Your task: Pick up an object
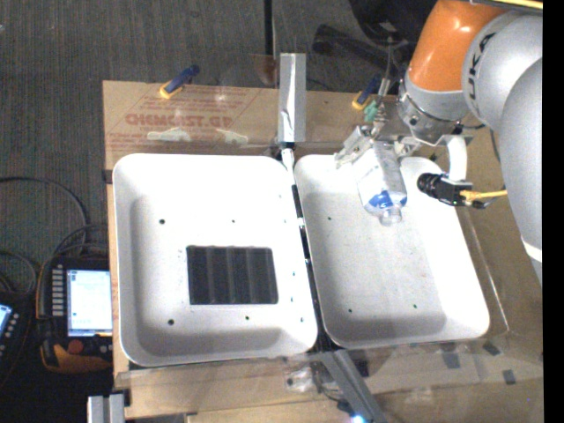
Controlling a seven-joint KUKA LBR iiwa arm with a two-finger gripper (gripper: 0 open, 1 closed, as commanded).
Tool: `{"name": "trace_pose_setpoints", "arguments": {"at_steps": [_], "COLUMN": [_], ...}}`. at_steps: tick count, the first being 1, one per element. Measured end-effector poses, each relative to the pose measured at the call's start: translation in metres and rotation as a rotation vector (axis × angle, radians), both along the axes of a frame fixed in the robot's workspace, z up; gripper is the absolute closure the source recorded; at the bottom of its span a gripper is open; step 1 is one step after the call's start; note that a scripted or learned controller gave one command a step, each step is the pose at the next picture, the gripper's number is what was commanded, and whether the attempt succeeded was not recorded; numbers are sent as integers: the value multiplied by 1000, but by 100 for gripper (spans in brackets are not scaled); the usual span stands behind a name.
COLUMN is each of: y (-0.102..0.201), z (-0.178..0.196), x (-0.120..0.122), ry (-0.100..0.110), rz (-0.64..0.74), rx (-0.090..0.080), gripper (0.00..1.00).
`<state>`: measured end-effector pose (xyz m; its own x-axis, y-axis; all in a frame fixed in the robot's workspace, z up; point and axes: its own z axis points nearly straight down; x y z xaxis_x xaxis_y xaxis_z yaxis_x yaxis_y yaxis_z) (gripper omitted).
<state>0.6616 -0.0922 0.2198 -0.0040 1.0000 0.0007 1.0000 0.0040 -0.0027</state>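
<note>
My gripper (374,148) hangs over the far part of the right bin (414,315), below the arm's orange band. A clear plastic object with a blue patch (385,199) sits directly under the gripper, its upper end meeting the gripper's lower parts. Whether it is lifted or rests on the bin floor I cannot tell. Part of the object's top is hidden by the gripper.
The left bin (150,236) holds a dark ribbed rectangular block (232,275) near its middle. A metal post (292,95) stands at the far end of the ridge between the bins. Black cables and a plug (441,186) hang beside the wrist.
</note>
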Motion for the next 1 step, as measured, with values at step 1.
{"name": "trace_pose_setpoints", "arguments": {"at_steps": [1], "y": [-40], "z": [-19], "x": [-9], "ry": [-1], "rz": [173], "rx": [-3], "gripper": [0]}}
